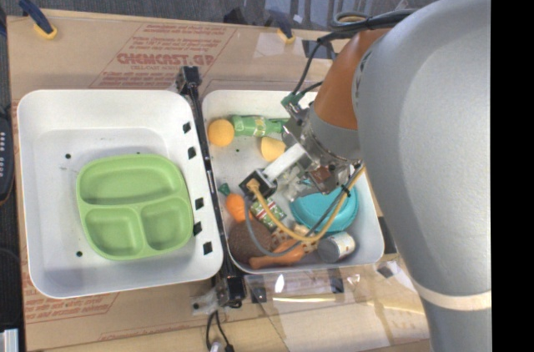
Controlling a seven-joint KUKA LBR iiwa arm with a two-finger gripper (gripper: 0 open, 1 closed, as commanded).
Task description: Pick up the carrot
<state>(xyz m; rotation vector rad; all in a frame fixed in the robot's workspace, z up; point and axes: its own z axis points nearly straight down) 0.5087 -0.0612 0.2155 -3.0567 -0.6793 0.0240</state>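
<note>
The carrot (278, 260) is a thin orange piece lying flat along the front wall of the right bin (367, 218). My gripper (279, 207) hangs low over the middle of that bin, a little behind the carrot and apart from it. The wrist and a yellow cable cover the gripper's tip. Part of the carrot's right end sits under the cable loop.
Around the gripper lie a small round orange fruit (237, 208), a brown round thing (242, 240), a teal bowl (327, 208) and a grey cup (339, 246). A yellow ball (220, 132), a green object (254, 125) and a yellow piece (272, 148) sit at the back. The left bin (42, 133) holds a green divided plate (133, 206).
</note>
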